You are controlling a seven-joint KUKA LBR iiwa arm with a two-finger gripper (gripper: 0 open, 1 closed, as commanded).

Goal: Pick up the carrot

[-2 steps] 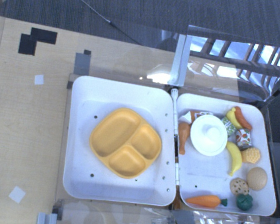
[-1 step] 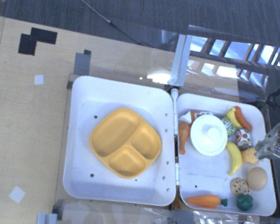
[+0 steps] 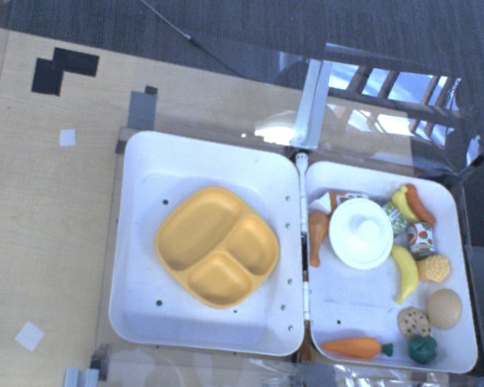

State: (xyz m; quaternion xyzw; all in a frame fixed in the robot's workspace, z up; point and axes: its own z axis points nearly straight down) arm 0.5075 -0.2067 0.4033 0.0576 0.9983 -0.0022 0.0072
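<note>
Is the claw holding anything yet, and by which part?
Nothing is seen held: the carrot lies loose at the right bin's near edge.

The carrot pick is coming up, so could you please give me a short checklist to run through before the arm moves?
1. Carrot located, lying at the near edge of the right bin: ok.
2. Carrot top unobstructed, nothing resting on it: ok.
3. Space on its far side: ok; the cookie and broccoli crowd its leafy end.
4. Bin wall close along the carrot's near side, finger room: cannot tell.
5. Yellow divided plate in the left bin, out of the path: ok.
</note>
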